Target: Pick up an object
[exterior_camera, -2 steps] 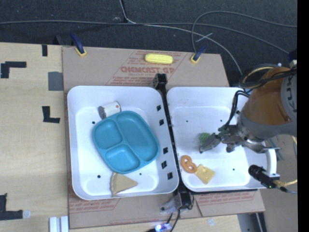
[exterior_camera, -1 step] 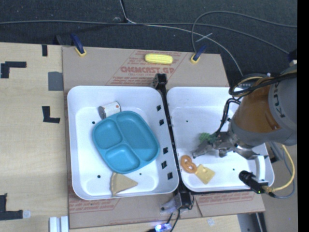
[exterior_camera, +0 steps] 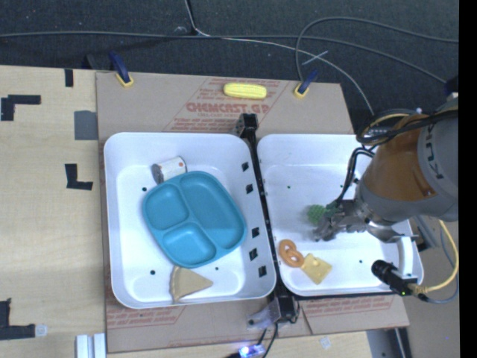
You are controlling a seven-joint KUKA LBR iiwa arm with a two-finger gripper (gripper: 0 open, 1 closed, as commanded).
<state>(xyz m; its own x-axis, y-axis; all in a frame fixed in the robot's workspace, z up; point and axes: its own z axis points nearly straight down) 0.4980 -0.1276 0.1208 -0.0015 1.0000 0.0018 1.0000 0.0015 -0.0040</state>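
Green object point(exterior_camera: 317, 213) in the right bin point(exterior_camera: 298, 151), touching the claw point(exterior_camera: 329, 226) tip, claw grip impossible to tell, orange ring point(exterior_camera: 289, 253) and yellow wedge point(exterior_camera: 315, 268) nearer the camera than the green object.

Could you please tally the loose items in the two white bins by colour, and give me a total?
Blue: 1, the divided plate
Yellow or tan: 2, the cheese wedge and the tan triangular piece
Orange: 1, the pretzel
Green: 1, the small leafy item by the gripper
White: 1, the small can
Total: 6
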